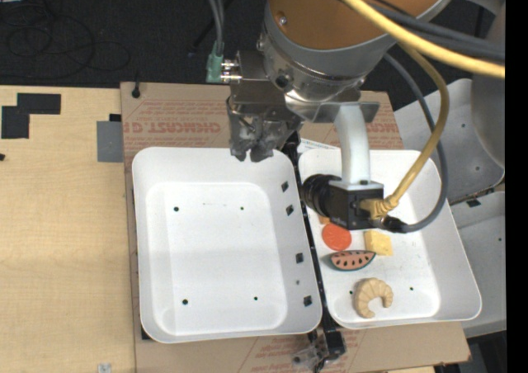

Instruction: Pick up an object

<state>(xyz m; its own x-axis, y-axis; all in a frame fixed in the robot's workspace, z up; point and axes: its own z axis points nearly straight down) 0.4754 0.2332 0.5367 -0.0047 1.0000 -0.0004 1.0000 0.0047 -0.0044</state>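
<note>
My gripper [254, 142] hangs from the big grey and orange wrist over the far rim of the left bin [157, 198], close to the divider between the bins. The objects lie in the right bin [450, 280]: a red-orange disc [336, 237], a yellow block [379, 243], a watermelon slice [352, 261] and a tan croissant [373, 295]. They are grouped in the near half of that bin, to the right of and nearer than the gripper. I see nothing hanging beneath the gripper.
A white tube and a black fitting [342, 198] with a yellow cable [421, 165] hang over the far part of the right bin, just above the disc. The bins rest on a cardboard sheet [173, 120] on the wooden bench [58, 231].
</note>
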